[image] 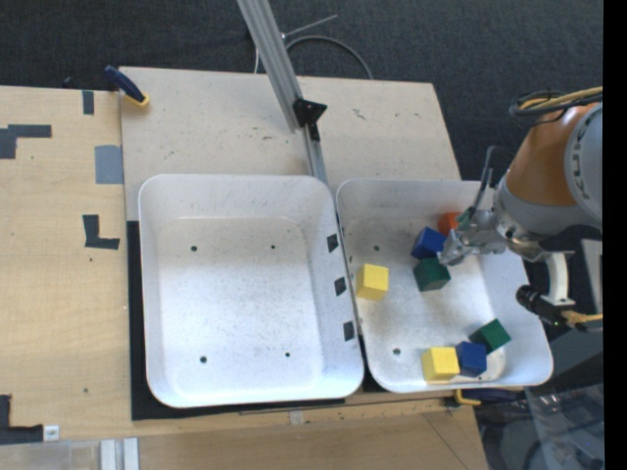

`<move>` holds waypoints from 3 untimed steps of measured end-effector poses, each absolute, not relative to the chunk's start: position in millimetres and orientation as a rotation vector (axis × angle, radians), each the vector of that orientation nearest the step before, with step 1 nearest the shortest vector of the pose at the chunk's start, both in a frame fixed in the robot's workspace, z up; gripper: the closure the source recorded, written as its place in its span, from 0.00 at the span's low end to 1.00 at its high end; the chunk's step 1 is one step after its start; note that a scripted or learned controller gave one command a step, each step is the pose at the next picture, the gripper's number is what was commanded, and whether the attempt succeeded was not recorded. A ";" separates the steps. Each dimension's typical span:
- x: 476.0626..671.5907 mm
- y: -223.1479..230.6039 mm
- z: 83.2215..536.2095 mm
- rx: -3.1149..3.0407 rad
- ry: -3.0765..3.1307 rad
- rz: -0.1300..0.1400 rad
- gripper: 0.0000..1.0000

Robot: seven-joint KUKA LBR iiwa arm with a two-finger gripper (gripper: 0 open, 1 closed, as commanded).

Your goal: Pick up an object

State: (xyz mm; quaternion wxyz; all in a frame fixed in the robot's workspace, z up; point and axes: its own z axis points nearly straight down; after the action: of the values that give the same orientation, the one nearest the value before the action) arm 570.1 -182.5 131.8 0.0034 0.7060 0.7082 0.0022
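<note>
The right bin (392,360) holds several small blocks. A yellow block (372,281) lies near its left wall. A blue block (426,242), a dark green block (430,275) and an orange block (449,221) cluster at the middle right. Near the front edge lie a yellow block (441,363), a blue block (472,357) and a green block (491,336). My gripper (457,250) reaches down from the right, right beside the blue and dark green blocks; its tips are hidden among them.
The left bin (157,262) stands next to the right one. A metal rail (274,47) runs diagonally from the top toward the bins' shared wall. A blue-and-yellow tool (125,85) lies on the bench at the far left.
</note>
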 end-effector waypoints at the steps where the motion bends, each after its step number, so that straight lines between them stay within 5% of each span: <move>1: 575.2 -191.4 189.4 2.217 2.219 0.003 1.00; 3: 583.8 -198.5 249.9 2.220 2.223 0.000 1.00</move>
State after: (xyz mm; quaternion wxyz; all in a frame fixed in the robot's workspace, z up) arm 583.8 -198.5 249.9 0.0002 0.7066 0.7076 0.0001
